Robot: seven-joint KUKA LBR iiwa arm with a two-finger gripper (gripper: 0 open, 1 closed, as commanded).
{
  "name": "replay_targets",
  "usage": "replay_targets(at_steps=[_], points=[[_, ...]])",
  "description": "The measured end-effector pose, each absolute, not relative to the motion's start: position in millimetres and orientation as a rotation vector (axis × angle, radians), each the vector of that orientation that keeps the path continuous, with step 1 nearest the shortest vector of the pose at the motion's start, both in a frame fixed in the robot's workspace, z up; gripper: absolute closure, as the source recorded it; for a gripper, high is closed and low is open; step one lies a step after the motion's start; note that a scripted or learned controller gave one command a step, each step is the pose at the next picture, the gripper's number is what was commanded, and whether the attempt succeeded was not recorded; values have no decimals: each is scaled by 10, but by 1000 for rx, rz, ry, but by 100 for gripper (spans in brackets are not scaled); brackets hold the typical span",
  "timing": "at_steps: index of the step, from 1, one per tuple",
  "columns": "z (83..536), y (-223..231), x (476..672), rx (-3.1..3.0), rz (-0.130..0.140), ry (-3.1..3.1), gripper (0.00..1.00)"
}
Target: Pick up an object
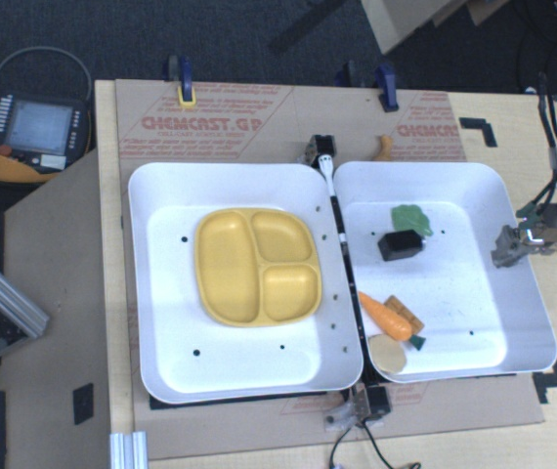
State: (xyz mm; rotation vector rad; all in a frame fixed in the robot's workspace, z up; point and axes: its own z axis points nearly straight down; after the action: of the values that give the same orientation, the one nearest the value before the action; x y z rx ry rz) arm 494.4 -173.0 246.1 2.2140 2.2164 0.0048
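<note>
Metal of the tool (513, 245) shows at the right rim of the right bin (528, 301), low over the bin's edge, with cables running from it toward the right side of the picture. The tool is small and partly blurred there, so I cannot tell how it is set or if it has hold of anything; no object is seen in it.

Inside the right bin, well apart from the tool, lie the objects. A black block (400, 245) rests near the middle of the bin floor, a little tilted. Just behind it, touching or nearly touching, is a green piece (411, 217) with a soft, leaf-like form. Nearer the front left corner of the same bin lies an orange carrot (386, 315), slanted, with its thin end toward the wall between the bins. Beside the carrot is a small brown piece (404, 312), and just below them a pale round disc (389, 355) lies against the front rim.

The left bin (161, 291) holds a yellow divided plate (256, 265) with three compartments, lying flat near its centre.

Both bins stand side by side on the surface (288, 115), a brown board with red printed letters, fixed by blue clamps (187, 76) at its far edge. At far left, off the surface, is a control pendant (32, 130) with a grey screen.
</note>
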Motion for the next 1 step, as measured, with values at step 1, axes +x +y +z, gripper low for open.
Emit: replay_targets(at_steps=[1], points=[[2680, -1734, 4955, 2216, 3, 2219, 100]])
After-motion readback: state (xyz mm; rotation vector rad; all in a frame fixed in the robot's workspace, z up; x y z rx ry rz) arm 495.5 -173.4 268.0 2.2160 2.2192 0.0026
